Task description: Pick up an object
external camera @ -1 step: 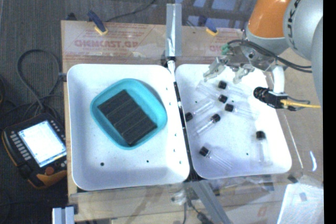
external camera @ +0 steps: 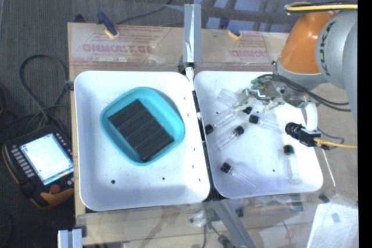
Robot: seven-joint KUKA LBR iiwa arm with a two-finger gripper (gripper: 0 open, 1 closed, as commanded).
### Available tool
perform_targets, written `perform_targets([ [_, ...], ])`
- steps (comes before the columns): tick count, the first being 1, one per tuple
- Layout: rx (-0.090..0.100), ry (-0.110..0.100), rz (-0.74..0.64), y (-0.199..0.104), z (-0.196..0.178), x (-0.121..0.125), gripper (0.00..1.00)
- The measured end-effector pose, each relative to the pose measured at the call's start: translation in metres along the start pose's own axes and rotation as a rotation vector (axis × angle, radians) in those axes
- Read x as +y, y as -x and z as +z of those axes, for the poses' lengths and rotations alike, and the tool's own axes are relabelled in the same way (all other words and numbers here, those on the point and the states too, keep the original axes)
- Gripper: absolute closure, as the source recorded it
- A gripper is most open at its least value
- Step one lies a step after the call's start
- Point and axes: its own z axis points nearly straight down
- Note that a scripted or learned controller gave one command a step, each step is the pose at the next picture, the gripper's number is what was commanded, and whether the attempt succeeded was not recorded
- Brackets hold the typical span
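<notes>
clear black-capped vials [external camera: 237, 132] in right bin [external camera: 308, 180]

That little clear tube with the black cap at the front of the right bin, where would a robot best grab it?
Probably across the clear body of the tube, coming straight down from above. It lies flat on the floor of the right bin, apart from the others, so fingers could close on its two long sides. The black cap is a smaller target.
</notes>
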Motion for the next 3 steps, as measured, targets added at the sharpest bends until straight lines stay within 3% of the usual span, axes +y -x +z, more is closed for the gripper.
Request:
perform_targets([
  [1,-0.001,0.003,-0.211,0.063,-0.015,-0.016,0.00],
  [2,-0.001,0.002,-0.331,0.052,0.029,0.027,0.00],
  [3,0.002,-0.032,-0.360,0.020,0.059,0.045,0.00],
])
